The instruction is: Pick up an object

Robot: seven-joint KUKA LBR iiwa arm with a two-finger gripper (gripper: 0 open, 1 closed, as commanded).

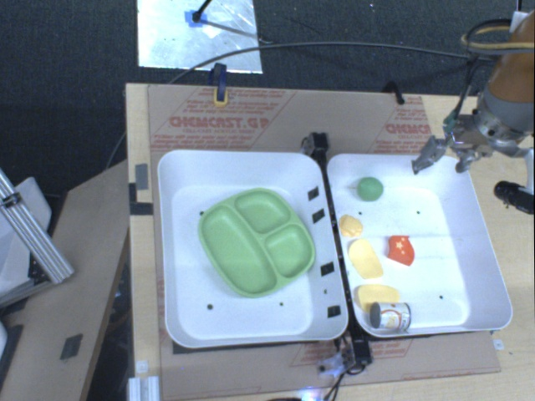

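Two shallow white bins are seen side by side on the bench (142, 249), resting on a brown sheet printed with red lettering. The left bin (180, 224) is occupied by a green divided plate (255, 241) with three compartments, lying tilted near its middle. In the right bin (481, 249) several small objects are gathered, mostly along its left side: a green ball (369, 188) near the far end, a small yellow piece (352, 225) below it, a larger pale yellow piece (365, 258) next, and another yellow piece (378, 293) nearer the front. A small can (390, 316) with a silver end is lying on its side at the front left corner, just beside that last yellow piece. A red object (401, 250) is placed further toward the bin's middle, apart from the yellow ones.

The end effector (441, 159) is positioned over the far right corner of the right bin, well apart from all the objects. Its two fingers are spread apart, and nothing is held between them. The grey arm with its orange band (512, 78) is seen reaching in at the upper right.
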